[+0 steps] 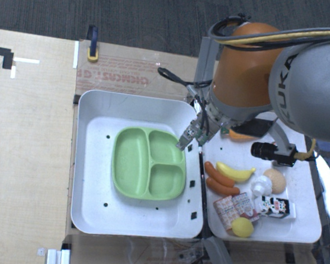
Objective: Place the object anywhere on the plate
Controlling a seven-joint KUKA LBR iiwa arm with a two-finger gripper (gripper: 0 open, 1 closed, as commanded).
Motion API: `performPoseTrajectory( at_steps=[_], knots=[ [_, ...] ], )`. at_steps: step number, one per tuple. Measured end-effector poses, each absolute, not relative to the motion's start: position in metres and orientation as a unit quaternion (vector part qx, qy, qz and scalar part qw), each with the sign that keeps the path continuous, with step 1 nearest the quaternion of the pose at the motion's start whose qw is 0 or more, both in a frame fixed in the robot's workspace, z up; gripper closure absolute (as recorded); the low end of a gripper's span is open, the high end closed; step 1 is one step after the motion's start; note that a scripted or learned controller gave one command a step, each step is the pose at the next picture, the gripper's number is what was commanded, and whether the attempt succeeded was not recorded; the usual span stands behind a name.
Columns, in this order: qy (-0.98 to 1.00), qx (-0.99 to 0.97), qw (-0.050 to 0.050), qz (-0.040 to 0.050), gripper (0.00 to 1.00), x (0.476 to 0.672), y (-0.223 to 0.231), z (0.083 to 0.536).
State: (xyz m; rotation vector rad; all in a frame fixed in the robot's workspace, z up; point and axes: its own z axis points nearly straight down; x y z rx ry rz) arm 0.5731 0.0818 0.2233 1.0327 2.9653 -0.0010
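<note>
A light green plate (149, 163) with three compartments lies in the left white bin (87, 202). My gripper (189, 138) hangs from the grey and orange arm, low over the divide between the two bins, right at the plate's upper right rim. I see nothing clearly held under it. The candidate objects lie in the right bin (302, 229): two orange-red sausages (221, 181), a yellow banana (236, 172), a yellow lemon (242, 227), a red-and-white packet (234, 207) and a small milk carton (276, 206).
A tan round item (276, 181) and a white item (261, 185) sit beside the banana. An orange piece (239, 135) lies partly under the arm. A black cylinder (272, 152) juts over the right bin. The arm's bulk covers the right bin's back part.
</note>
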Motion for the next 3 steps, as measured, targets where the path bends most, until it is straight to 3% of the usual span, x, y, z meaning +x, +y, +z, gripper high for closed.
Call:
performPoseTrajectory(
  at_steps=[1,2,3],
  knots=[
    [0.974,0.226,0.0,-0.0001,1.0,0.6048,0.1132,0.1209],
    [0.974,0.226,0.0,0.0,0.0,0.6049,0.113,0.1211],
    [0.974,0.226,0.0,0.0,0.0,0.605,0.113,0.1211]
  ],
)
